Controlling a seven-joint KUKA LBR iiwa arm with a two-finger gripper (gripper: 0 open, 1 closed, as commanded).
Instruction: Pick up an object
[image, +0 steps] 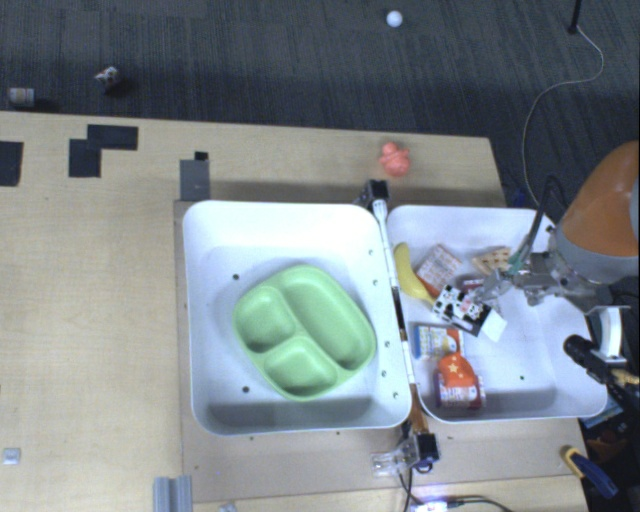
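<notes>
you've got the arm (600, 225) reaching in over the right bin's (530, 385) right edge, gripper (500, 285) low near the bin's middle. i can't tell its state from this angle, nothing visibly between anything.

the objects sit bunched along the right bin's left edge: banana (408, 272) against the left wall, long axis running roughly back-to-front; a card (437, 268) just beside it; a black-and-white box (463, 303) touching or nearly touching the gripper tip; a blue packet (432, 340) in front of that; a red bottle (457, 380) at the front-left corner.

key relation: the box lies just left of the gripper and a touch toward the front, so that's likely your target. whether the tip is over it or beside it, can't tell. box looks skewed to the bin walls, so jaw alignment matters.

left bin (205, 300) holds a green tray (303, 330) around its centre, well apart from the gripper. pink ball (395, 158) sits on the bench behind the bins.
</notes>
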